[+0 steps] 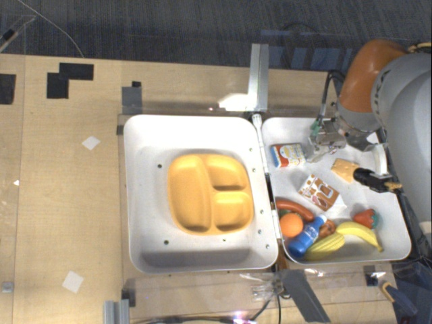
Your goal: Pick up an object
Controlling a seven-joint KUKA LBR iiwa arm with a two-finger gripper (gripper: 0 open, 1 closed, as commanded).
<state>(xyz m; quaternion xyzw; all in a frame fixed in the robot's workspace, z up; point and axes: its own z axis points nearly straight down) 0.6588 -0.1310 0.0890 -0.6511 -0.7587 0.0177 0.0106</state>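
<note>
A pale wood-grain bench [61, 201] carries black square marks at its far left and a few small white tags. On it sits the left bin [145, 181], smooth white plastic with rounded corners, holding a glossy yellow tray [209, 191] moulded into three compartments. A metal bracket [259, 76] stands upright behind the seam between the bins. The right bin [398, 245] holds the pickable things: a small white carton [288, 155] near its back left, a patterned packet [318, 192] at the middle, a tan wedge [345, 170] to its right, and along the front an orange [291, 225], a blue bottle [308, 235] lying tilted, a banana [361, 233] and a red piece [364, 217]. The gripper [329, 139] hangs over the bin's back, just beside the carton; whether its jaws are spread or closed I cannot tell. Dark ribbed flooring lies behind the bench
</note>
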